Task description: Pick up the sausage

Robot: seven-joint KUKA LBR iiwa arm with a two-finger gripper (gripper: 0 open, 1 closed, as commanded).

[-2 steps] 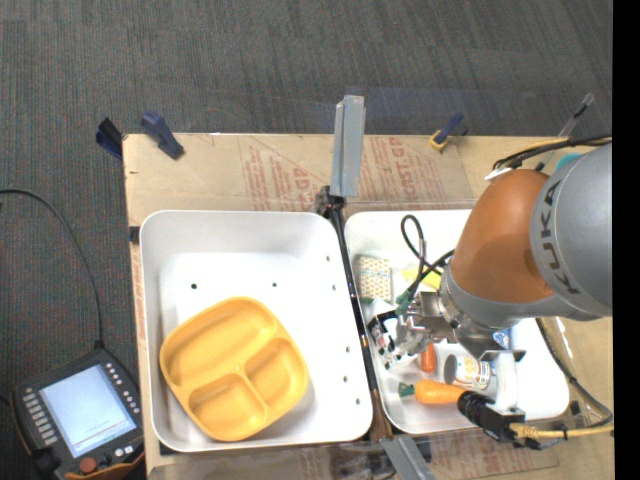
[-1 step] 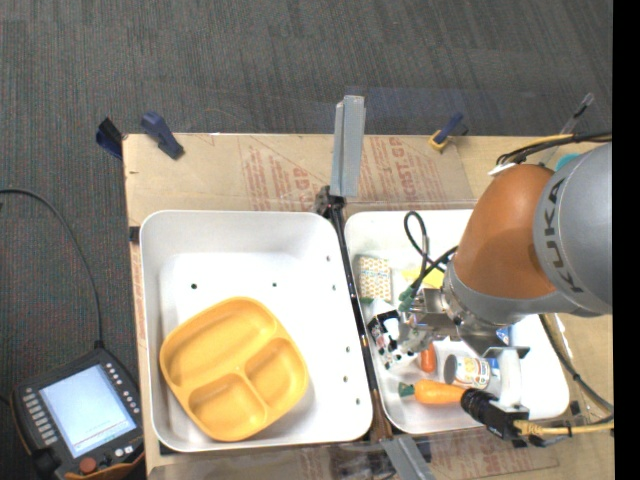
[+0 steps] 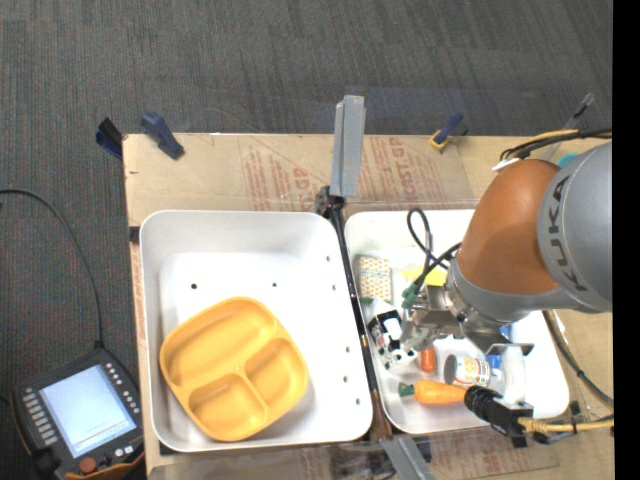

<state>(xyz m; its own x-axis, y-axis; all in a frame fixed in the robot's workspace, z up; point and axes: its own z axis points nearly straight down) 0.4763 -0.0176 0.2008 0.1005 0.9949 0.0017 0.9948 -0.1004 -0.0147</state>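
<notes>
A small reddish-brown sausage [image 3: 428, 359] lies in the right white bin [image 3: 388, 230], partly hidden under the arm's wrist. My gripper [image 3: 394, 339] hangs low over the left side of that bin, just left of the sausage and slightly above it in the view. The big grey and orange arm covers much of the bin's middle and right. Nothing can be seen held in the gripper.
An orange carrot [image 3: 441, 393] lies at the right bin's front edge, with a small bottle [image 3: 470, 371] just behind it. A patterned packet [image 3: 374, 276] and a yellow-green item [image 3: 416, 284] sit further back. The left bin [image 3: 180, 238] holds a yellow divided plate [image 3: 232, 366].
</notes>
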